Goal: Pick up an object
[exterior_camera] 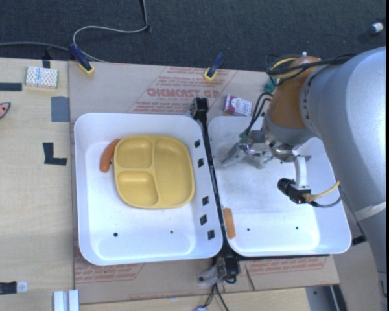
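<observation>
While an orange sausage (106, 155) lies touching the yellow divided plate (154, 171) in the left bin (91, 238), a second sausage (229, 223) rests at the right bin's (324, 238) left wall, gripper (246, 153) above, grip state unclear.

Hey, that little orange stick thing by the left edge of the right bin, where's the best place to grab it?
Probably across the middle of the orange stick, coming straight down. It lies flat and long, running along the bin wall, so the fingers should close across its narrow width. The wall sits close on its left, leaving little room there.
</observation>
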### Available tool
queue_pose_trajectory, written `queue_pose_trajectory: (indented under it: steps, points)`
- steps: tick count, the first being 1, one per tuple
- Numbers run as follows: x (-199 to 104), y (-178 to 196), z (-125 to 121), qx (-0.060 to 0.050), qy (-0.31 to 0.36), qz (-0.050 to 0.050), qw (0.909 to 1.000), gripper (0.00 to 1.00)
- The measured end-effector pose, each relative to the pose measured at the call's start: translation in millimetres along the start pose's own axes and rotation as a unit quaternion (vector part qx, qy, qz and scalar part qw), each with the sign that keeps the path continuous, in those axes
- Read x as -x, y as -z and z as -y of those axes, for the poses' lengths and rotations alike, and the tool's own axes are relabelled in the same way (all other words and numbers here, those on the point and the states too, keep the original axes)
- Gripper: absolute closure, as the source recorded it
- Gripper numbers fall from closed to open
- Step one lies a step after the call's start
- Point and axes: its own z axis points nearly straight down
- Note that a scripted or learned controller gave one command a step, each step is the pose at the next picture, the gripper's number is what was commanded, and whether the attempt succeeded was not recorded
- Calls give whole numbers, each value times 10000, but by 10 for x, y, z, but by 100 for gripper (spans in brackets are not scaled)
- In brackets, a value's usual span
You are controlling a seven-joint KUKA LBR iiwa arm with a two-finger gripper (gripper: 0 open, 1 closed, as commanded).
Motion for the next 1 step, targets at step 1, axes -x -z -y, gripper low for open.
queue_pose_trajectory:
  steps: [1]
  points:
    - [1,99,-6,15,8,12,10000,100]
